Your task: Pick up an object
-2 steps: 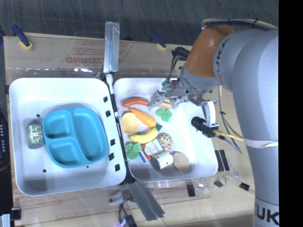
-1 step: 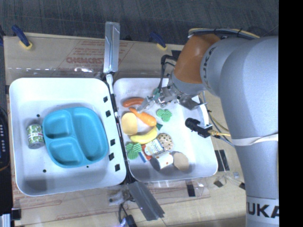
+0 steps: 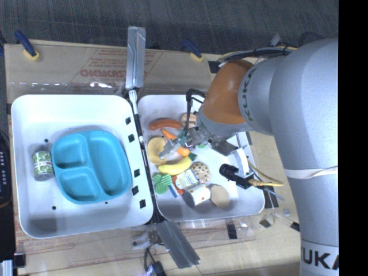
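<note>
camera view: gripper (image 3: 172,148) low among toy food in right bin (image 3: 253,209).

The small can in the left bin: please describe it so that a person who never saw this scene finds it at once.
Start at the left bin, which holds a large blue divided tray. Just beyond the tray's left edge, near the bin's left wall, lies the small can. Its green label and metal ends set it apart from the plain blue tray, its only neighbour.

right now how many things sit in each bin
left bin: 2, a blue tray and a green can
right bin: a cluttered pile, about 10, partly hidden under the hand
total: about 12
</note>
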Motion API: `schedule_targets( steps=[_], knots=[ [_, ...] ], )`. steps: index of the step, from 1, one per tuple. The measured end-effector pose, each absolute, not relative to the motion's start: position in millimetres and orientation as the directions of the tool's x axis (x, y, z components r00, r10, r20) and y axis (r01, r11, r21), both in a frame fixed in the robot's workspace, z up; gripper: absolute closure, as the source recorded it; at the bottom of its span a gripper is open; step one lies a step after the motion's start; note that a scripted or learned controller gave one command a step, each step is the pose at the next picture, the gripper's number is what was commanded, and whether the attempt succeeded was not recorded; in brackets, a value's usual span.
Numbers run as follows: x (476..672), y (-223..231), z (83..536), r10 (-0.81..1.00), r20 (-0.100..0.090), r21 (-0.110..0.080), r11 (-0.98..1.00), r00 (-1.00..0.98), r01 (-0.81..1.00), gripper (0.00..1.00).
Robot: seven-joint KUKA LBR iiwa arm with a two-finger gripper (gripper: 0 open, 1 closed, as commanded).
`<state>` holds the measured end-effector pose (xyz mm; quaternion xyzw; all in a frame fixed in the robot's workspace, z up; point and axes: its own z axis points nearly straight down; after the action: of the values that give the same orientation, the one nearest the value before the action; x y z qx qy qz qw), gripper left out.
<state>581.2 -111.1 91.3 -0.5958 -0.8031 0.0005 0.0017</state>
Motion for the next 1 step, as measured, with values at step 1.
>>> schedule_targets(
  steps=[1],
  knots=[
    [581.7,-111.9,101.6,0.956,0.001,-0.003,0.292,-0.292,0.956,1.00]
  ],
)
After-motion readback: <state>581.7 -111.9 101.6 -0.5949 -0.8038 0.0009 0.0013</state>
